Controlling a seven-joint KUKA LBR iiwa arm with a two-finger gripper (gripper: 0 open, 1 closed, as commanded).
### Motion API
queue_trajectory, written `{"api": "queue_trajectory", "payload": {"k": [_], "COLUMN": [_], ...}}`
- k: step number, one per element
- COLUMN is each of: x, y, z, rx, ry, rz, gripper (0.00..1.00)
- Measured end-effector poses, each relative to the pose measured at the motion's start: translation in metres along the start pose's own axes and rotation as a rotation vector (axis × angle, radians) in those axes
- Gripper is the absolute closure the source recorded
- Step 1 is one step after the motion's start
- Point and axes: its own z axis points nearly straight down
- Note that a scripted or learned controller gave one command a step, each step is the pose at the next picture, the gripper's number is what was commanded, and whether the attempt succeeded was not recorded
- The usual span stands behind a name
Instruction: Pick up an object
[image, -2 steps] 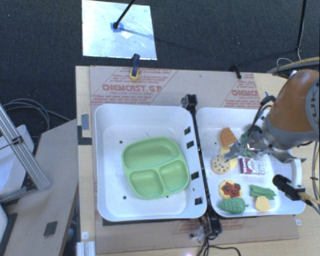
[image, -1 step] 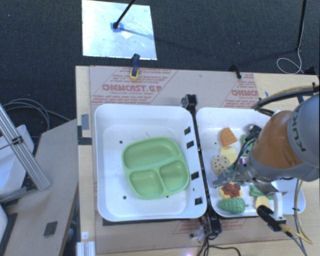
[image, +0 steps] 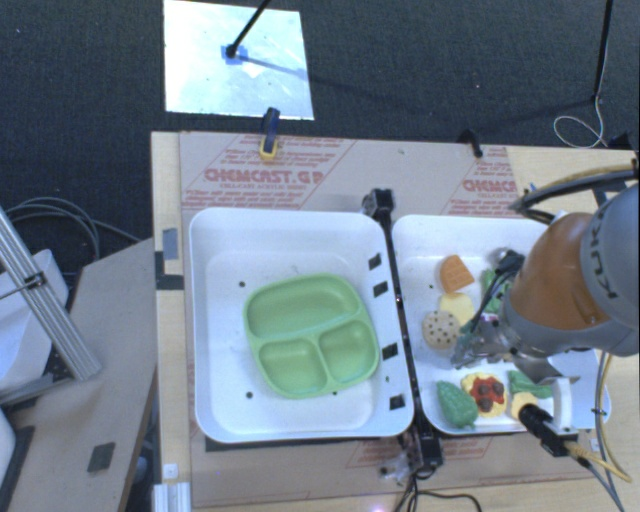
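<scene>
Tool (image: 470, 345) low in right bin (image: 420, 238), near counter's right edge, beside speckled cookie (image: 439, 328); jaw state impossible to tell. Toys crowded: orange wedge (image: 457, 272), pizza piece (image: 486, 391), green piece (image: 455, 404). Risk: nudging neighbours, closing on nothing.

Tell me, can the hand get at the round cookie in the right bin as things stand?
Probably yes. The hand hovers just right of the cookie, which lies uncovered; a yellow piece sits close above it.

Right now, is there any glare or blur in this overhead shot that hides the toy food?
Camera view: even lighting, soft shadows. Glare sits only on the shiny sheet on the floor. The toy food is slightly soft but readable; the arm covers part of the right bin.
</scene>
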Motion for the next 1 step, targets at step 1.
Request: {"api": "queue_trajectory", "payload": {"k": [1], "x": [0.0001], "y": [-0.0003], "z": [0.0005], "rx": [0.001], "ry": [0.000], "rz": [0.000], "gripper": [0.00]}}
